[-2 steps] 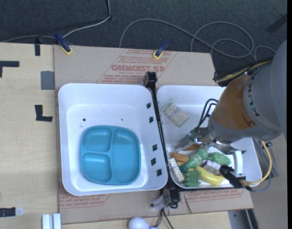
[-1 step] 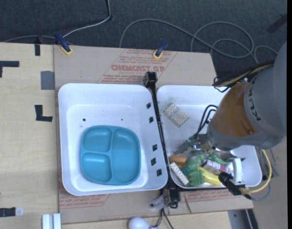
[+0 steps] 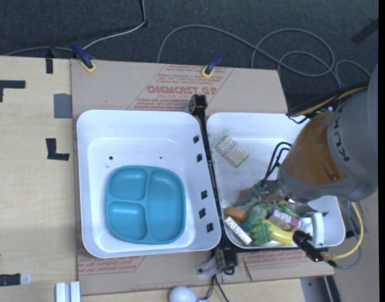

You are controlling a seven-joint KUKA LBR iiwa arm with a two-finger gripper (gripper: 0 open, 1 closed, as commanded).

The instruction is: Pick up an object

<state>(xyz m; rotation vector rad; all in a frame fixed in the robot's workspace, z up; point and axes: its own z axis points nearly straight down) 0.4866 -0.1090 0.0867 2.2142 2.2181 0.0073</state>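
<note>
My gripper (image 3: 272, 207) reaches down into the right bin (image 3: 258, 128), low among a heap of small objects at its near side. The heap holds a green piece (image 3: 258, 214), a yellow banana-like piece (image 3: 279, 234), a white tube (image 3: 238, 231), an orange piece (image 3: 235, 213) and a pink-labelled item (image 3: 285, 218). A speckled green sponge (image 3: 232, 151) lies apart near the bin's far left. The wrist and arm body cover the gripper's tips.
The left bin (image 3: 92, 131) holds a blue divided plate (image 3: 145, 204). A black divider (image 3: 205, 162) runs between the bins. Cables trail across the dark floor beyond the cardboard (image 3: 180, 87). The arm's bulk hangs over the right bin's right side.
</note>
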